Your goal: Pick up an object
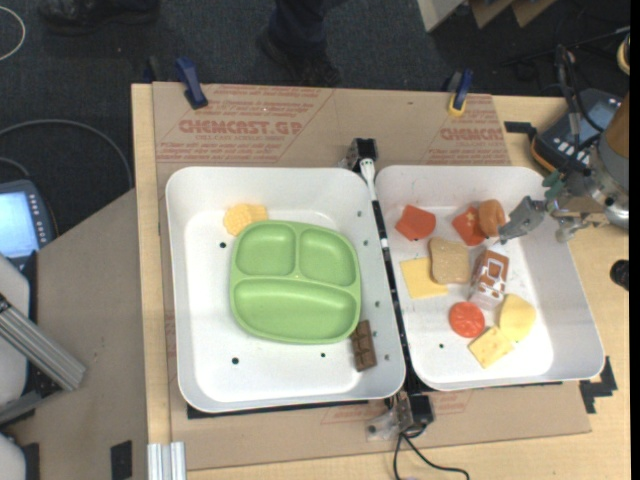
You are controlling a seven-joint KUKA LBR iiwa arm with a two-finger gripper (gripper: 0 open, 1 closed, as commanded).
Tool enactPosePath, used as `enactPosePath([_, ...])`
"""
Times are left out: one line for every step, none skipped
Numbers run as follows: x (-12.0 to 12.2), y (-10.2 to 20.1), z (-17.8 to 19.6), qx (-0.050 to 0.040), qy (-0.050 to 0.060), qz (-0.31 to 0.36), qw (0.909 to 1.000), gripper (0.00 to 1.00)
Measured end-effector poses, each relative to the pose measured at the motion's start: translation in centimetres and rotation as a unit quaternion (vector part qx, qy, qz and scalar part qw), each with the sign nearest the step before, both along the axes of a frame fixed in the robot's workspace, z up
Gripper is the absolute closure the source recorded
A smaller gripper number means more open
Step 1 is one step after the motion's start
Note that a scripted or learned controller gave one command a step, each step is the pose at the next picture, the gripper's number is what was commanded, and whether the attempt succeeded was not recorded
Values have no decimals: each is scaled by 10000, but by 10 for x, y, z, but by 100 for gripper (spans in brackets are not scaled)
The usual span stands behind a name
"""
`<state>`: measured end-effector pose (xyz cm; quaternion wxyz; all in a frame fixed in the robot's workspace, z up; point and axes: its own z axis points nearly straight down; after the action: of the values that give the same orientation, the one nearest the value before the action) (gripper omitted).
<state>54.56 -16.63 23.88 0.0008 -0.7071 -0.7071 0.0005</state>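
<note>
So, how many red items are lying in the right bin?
3. One red block at the upper left, one red piece beside the orange item, one red disc lower down. Others may be hidden.

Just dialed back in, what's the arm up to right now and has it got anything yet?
Nothing picked yet. The gripper hangs open over the right bin, near its upper right side, beside an orange toy food piece, with nothing between its fingers. Toy foods lie loose in that bin, including a red block, a bread slice and a tomato. The left bin holds a green divided plate.
</note>
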Motion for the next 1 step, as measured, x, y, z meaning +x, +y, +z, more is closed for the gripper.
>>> enactPosePath([11, -2, -77, 11, 34, -1, 10000, 0])
